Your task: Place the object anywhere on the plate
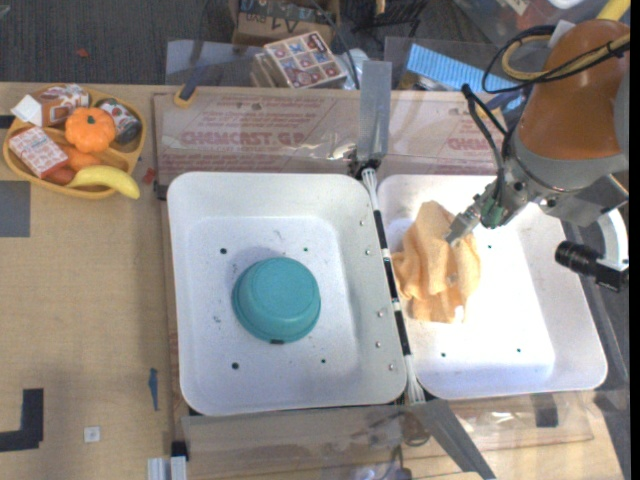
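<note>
You have one crumpled pale-orange cloth (436, 264) lying in the right white bin (560, 368), tool (462, 230) touching its upper edge, grip state indiscernible; upturned teal plate (277, 299) in the left white bin (200, 228).

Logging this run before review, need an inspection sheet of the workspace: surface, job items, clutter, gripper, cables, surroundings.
Surface: two shallow white bins side by side, left bin and right bin, on a bench.
Job's things: teal plate, apparently upside down, in the left bin; crumpled orange cloth in the right bin, against its left wall.
Clutter: nothing seen in the bins beyond those two.
Grippers: gripper at the cloth's upper right edge; finger state unclear.
Cables: black cables run along the arm above the wrist.
Surroundings: yellow dish of toy food with a banana and pumpkin at far left; boxes behind the bench.
</note>
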`<state>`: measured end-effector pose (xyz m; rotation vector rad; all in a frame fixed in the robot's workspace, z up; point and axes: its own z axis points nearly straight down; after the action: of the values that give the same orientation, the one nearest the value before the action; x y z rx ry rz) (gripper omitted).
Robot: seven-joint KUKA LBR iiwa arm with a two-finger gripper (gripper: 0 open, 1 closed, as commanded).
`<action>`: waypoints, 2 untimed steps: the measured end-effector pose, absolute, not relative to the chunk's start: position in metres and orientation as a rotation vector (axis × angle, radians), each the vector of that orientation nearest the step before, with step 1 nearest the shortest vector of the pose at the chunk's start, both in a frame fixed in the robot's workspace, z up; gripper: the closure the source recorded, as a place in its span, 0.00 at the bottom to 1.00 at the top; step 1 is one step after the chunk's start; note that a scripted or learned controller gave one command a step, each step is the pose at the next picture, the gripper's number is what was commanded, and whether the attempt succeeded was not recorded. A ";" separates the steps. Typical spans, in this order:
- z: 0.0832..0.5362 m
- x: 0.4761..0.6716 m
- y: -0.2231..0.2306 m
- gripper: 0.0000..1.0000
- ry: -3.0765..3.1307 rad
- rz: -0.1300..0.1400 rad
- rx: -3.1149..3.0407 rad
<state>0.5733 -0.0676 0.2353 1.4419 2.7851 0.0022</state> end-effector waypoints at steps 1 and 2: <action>0.224 0.589 -0.022 1.00 3.016 0.002 0.863; 0.229 0.613 0.023 1.00 3.123 0.003 0.248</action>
<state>0.6125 0.0233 0.2287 0.2476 3.1235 0.0035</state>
